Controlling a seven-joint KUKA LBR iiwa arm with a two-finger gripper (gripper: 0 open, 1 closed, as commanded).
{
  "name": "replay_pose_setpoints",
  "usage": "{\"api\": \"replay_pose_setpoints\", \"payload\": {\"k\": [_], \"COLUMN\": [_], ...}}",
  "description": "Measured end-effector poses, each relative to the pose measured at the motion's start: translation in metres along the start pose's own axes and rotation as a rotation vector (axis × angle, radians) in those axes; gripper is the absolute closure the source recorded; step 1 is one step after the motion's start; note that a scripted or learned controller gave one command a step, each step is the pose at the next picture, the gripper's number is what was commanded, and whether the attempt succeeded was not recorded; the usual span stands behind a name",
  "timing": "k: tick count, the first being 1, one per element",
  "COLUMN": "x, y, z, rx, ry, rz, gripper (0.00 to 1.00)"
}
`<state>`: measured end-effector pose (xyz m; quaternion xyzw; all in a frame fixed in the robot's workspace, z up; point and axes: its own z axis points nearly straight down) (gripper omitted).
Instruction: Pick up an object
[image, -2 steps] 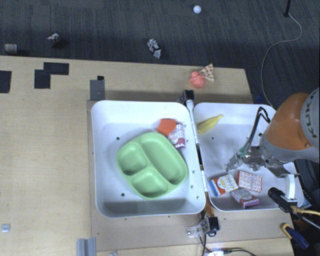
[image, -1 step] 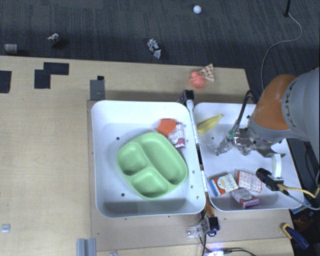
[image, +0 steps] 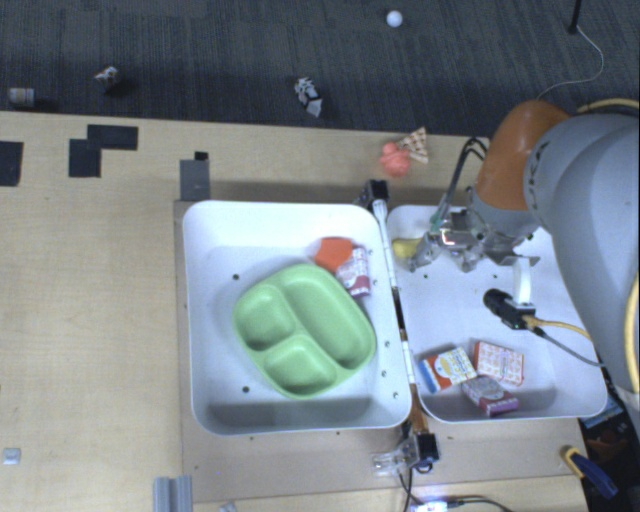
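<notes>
1. The arm (image: 590, 200) is reaching in from the right and hanging its gripper (image: 450, 245) over the far left part of the right bin (image: 450, 320).
2. The gripper is pointing down toward the bin floor; I cannot tell whether its jaws are spread or pressed together, and nothing is showing between them.
3. A yellow thing (image: 404, 249) is lying in the right bin's far left corner, against the wall, just beside the gripper and on its left.
4. Three flat things are sitting near the right bin's near wall, well apart from the gripper: a box (image: 447, 368), a red card (image: 499, 362) just to its right, and a purple packet (image: 490, 396) touching both from the near side.
5. In the left bin (image: 215, 260) a green plate (image: 305, 328) is lying tilted, taking up the middle.
6. An orange block (image: 333, 250) and a red packet (image: 355, 272) are resting at the plate's far right edge, touching each other.
7. A pink thing (image: 396, 158) is lying on the bench (image: 90, 330) beyond the bins.
</notes>
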<state>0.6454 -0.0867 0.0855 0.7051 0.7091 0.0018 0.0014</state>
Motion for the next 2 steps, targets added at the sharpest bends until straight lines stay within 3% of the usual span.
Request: {"api": "replay_pose_setpoints", "payload": {"k": [1,2], "x": [-0.024,-0.045], "y": [-0.122,-0.065], "z": [-0.002,-0.001], "rx": [-0.001,-0.004], "ry": [-0.002,-0.002], "rz": [0.004,0.001], "gripper": [0.00,0.00]}}
